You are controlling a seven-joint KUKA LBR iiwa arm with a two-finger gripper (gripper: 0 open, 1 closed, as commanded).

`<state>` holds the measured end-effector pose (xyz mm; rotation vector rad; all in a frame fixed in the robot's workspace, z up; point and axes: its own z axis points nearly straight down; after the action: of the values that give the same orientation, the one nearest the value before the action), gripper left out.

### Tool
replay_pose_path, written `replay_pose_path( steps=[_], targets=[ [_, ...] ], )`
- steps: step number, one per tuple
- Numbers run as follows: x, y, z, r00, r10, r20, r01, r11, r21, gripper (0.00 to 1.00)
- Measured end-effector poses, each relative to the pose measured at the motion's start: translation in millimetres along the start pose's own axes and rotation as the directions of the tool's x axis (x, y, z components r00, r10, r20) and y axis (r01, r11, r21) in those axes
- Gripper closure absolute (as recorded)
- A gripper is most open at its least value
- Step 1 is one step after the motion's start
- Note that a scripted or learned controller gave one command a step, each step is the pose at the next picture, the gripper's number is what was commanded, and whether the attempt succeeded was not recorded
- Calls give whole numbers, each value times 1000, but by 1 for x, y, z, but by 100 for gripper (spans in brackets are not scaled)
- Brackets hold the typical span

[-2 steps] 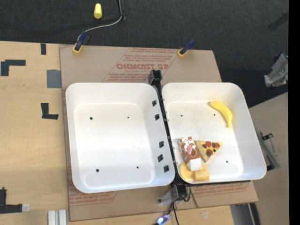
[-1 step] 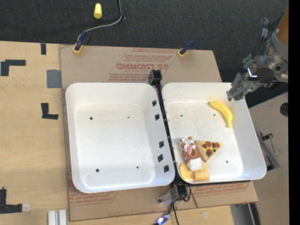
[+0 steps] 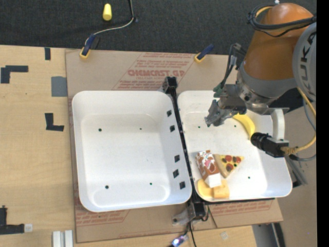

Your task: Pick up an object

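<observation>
Hovering: pincer (image 3: 213, 118) | over right bin (image 3: 267, 189) | near banana (image 3: 245, 123)

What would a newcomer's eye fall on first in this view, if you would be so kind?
Most striking is the grey arm with its orange band, reaching in from the right so that its gripper hangs over the right bin. Next come the bright toy foods in that bin: a pizza slice near the front and a yellow banana beside the gripper. The left bin lies alongside.
</observation>
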<state>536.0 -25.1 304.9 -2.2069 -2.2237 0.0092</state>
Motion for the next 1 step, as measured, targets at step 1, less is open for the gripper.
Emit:
replay_pose_path(
  steps=[1],
  targets=[
    [-13, 31, -112, 1000, 6, 4, -5, 1000, -23, 100]
  ],
)
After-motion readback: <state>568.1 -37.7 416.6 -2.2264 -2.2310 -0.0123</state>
